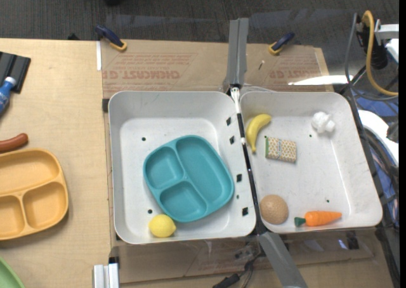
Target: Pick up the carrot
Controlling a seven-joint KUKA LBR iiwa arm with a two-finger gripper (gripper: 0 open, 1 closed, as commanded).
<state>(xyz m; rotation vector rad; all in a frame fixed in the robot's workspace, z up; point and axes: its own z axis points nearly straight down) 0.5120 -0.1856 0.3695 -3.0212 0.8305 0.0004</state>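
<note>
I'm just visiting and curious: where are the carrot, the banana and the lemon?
carrot (pixel 322 218), camera view, middle of its orange body
banana (pixel 255 129), camera view, middle of its curve
lemon (pixel 162 226), camera view, centre of its yellow skin

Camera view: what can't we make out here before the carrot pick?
- Small patterned packet in the right bin: print too small to read.
- White lump near that bin's far corner: too small and pale to identify.
- Orange tray and sausage-like item: cut off by the left edge.
- Carrot: lies against the near wall; underside hidden.
- Lemon: touching the teal plate or just beside it, unclear.
</note>
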